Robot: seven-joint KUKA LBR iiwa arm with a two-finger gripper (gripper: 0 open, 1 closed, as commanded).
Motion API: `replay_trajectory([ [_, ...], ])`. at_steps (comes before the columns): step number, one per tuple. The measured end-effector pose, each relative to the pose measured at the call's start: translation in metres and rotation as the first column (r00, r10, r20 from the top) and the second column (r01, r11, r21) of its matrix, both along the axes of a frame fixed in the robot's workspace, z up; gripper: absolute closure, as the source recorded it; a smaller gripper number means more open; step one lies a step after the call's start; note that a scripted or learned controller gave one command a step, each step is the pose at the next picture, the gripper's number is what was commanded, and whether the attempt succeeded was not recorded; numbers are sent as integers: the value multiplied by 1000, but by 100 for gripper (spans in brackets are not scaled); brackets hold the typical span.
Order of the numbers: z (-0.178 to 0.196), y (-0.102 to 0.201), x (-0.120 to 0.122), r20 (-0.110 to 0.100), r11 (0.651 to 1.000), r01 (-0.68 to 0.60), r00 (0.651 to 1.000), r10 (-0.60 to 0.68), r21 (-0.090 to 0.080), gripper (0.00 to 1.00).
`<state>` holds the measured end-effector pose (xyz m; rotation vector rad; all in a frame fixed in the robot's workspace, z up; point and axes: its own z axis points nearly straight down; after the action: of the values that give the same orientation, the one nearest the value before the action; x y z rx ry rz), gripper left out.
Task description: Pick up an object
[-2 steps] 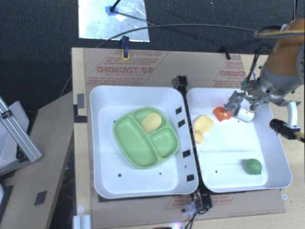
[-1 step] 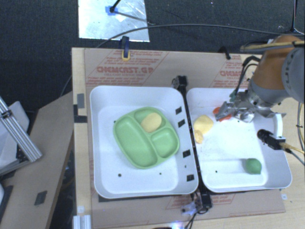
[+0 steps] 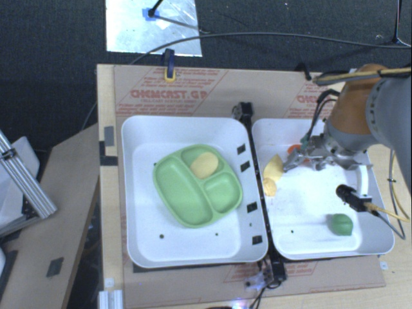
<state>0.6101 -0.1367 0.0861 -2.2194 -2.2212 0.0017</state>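
The gripper [image 3: 308, 157] hangs low over the right bin [image 3: 373, 240]; I cannot tell its state. A yellow banana [image 3: 272, 175] lies just left of it, a green lump [image 3: 340, 224] nearer the front. A green plate [image 3: 187, 198] in the left bin [image 3: 145, 237] carries a yellow piece [image 3: 205, 165].
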Motion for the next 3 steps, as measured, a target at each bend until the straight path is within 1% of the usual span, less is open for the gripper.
replay_trajectory([
  [1, 14, -1, 2, 6, 1000, 0, 1000, 0, -2, 100],
  [2, 61, 2, 11, 8, 1000, -4, 1000, 4, -2, 100],
  [3, 124, -6, 10, 11, 1000, -1, 1000, 1, -3, 100],
])
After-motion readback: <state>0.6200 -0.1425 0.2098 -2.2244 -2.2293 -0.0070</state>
